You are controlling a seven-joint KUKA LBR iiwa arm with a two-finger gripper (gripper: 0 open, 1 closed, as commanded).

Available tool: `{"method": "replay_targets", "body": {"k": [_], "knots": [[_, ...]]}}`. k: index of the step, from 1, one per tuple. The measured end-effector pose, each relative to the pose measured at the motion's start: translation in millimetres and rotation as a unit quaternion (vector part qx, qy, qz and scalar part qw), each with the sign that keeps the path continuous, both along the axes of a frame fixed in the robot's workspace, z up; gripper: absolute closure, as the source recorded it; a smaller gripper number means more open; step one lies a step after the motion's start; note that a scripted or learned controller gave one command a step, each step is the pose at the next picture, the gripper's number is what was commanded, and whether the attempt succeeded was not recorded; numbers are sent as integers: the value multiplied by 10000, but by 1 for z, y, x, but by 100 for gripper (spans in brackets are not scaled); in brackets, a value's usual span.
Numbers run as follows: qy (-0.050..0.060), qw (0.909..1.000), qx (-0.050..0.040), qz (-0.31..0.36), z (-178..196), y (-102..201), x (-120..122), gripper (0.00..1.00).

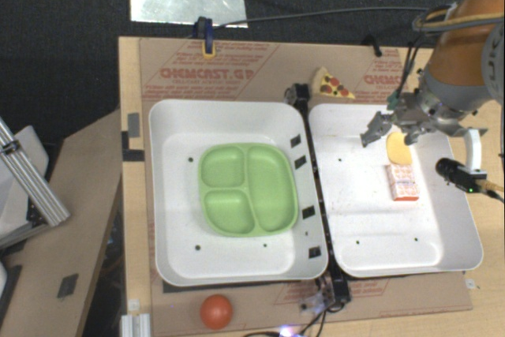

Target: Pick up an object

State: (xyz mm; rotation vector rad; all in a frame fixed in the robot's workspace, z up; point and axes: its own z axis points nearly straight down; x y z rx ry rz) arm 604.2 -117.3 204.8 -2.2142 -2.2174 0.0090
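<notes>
Yellow piece (400, 151) as the likely pick: lies on the floor of the right bin (371, 249), directly beneath the gripper (388, 140), nearer its right fingertip than its left.

Far off to the gripper's left, in the other bin (170, 249), sits a green divided plate (248, 189), flat and well out of reach of this approach. Below that, outside both bins and well apart from the gripper, rests an orange ball (216, 311). Up and a little left of the gripper, on the bench just past the bin rim, lies a toy pizza slice (333, 84).

At the gripper itself: fingers spread apart, nothing clamped between them, tips poised over the yellow piece but not around it. Just below and right of the gripper, nearly touching the yellow piece, lies a small red-and-white box (404, 182).

Risks, judged from here: off-centre descent, so one finger lands on top of the yellow piece and pushes it away instead of straddling it. Close neighbour too, so could nudge the box or pinch both together. Smooth bin floor, so may slide the piece out on closing and come up with nothing.
</notes>
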Motion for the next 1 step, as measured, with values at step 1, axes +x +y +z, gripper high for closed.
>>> {"method": "replay_targets", "body": {"k": [1], "knots": [[-56,10000,-7,10,6,0,3,0]]}}
